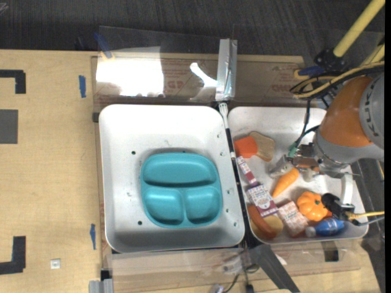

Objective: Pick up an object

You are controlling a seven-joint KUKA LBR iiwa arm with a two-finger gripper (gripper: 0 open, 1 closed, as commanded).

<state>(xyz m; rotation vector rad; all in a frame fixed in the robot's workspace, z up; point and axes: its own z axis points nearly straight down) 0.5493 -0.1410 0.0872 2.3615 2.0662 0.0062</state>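
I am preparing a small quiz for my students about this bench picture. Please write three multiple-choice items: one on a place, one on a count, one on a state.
1. Where does the teal tray lie?
A. in the left bin
B. in the right bin
C. on the cardboard beside the bins

2. How many compartments does the teal tray have?
A. one
B. three
C. five

3. Where is the claw now?
A. over the left bin
B. outside both bins
C. low over the right bin, near the orange carrot-shaped toy

Key:
1 A: the tray rests in the middle of the left bin.
2 B: one long compartment at the top and two smaller ones below.
3 C: the arm reaches into the right bin, its claw beside the orange carrot-shaped toy.
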